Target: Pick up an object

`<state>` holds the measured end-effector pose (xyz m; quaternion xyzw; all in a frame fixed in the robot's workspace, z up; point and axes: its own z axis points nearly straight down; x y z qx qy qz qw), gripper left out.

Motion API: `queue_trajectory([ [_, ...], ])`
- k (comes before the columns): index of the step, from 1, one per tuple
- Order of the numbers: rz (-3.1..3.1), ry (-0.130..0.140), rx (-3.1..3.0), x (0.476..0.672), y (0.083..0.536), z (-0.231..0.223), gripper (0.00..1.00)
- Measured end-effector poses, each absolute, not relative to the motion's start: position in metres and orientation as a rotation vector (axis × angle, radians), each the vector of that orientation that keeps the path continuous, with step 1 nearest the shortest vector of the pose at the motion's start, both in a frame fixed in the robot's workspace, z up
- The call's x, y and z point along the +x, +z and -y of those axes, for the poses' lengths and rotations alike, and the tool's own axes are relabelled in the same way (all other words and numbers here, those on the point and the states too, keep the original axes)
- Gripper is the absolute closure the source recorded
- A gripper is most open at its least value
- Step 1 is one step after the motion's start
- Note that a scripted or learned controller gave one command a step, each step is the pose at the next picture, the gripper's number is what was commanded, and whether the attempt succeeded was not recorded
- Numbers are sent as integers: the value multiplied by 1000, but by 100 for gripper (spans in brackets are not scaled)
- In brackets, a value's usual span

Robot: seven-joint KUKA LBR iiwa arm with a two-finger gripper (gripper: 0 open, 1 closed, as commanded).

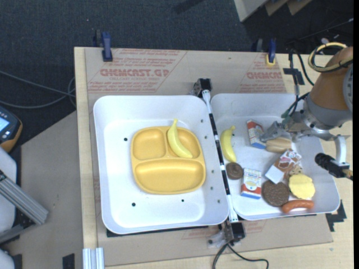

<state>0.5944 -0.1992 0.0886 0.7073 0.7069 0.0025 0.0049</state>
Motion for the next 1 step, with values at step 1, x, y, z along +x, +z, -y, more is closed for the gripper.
queue_trajectory([
  [1,-2227,-1,2221,566,85,155,0],
])
